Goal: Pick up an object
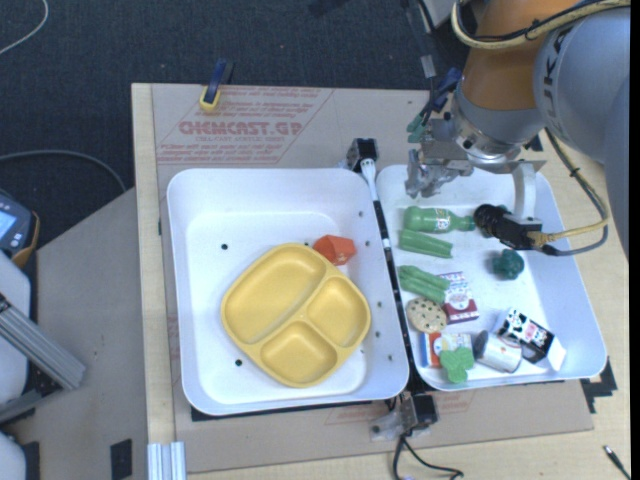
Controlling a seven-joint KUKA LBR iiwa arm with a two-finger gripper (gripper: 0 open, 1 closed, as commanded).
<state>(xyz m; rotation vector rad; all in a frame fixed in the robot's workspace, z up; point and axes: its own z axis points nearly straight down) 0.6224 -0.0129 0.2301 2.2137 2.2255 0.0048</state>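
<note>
My gripper (430,180) hangs over the far left corner of the right bin (575,308), just above a green bottle (437,219) lying on its side. Nothing shows held in it. Below the bottle lie a green pod (425,243) and another green piece (422,281). Nearer the front are a cookie (426,315), a red and white packet (459,299), a dark green ball (509,263), a black and white carton (528,335), a silver can (497,354) and a light green lump (456,364).
The left bin (200,268) holds a yellow divided plate (296,313) and an orange-red block (335,249) at the plate's far corner. The wall between the bins (385,258) runs just left of the gripper. A cardboard sheet (240,123) lies behind the bins.
</note>
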